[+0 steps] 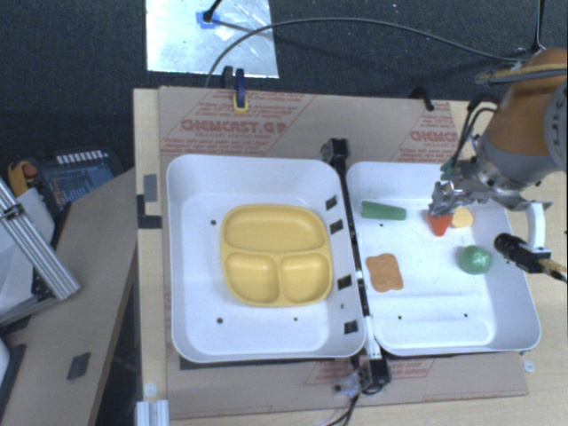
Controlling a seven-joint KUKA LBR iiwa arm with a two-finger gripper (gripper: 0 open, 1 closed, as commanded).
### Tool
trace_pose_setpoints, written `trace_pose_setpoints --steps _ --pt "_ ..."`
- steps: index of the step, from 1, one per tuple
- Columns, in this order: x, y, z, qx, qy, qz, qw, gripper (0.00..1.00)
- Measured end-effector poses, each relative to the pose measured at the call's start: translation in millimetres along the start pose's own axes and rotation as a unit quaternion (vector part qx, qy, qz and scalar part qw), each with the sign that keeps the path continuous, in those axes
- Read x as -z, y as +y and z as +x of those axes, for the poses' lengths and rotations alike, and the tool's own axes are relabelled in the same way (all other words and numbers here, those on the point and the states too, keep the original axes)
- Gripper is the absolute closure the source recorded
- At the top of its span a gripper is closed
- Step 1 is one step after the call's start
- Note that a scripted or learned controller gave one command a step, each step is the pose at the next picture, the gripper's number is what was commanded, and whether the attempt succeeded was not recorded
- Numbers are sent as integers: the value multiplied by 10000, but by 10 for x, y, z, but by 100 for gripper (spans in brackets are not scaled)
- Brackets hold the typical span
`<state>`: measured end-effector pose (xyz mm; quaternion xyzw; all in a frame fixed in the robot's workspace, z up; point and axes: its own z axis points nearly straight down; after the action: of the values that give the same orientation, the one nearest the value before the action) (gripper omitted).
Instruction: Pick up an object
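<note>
My gripper hangs over the upper part of the right bin, directly above a small orange-red piece that it touches or nearly touches. A yellow piece lies just to the right of that orange-red one. A green bar lies to the gripper's left. A tan, bread-like slice rests lower in the same bin, and a round green object sits toward the right side.
The left bin holds a yellow divided plate. A black hinge strip runs between the two bins. The arm's orange band and grey wrist lean in over the right bin's upper right corner.
</note>
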<state>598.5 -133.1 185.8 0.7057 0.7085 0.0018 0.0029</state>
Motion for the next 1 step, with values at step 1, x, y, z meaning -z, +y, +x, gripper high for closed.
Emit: trace_pose_setpoints --steps 1 --pt "643 41 36 6 -1 -11 10000 100"
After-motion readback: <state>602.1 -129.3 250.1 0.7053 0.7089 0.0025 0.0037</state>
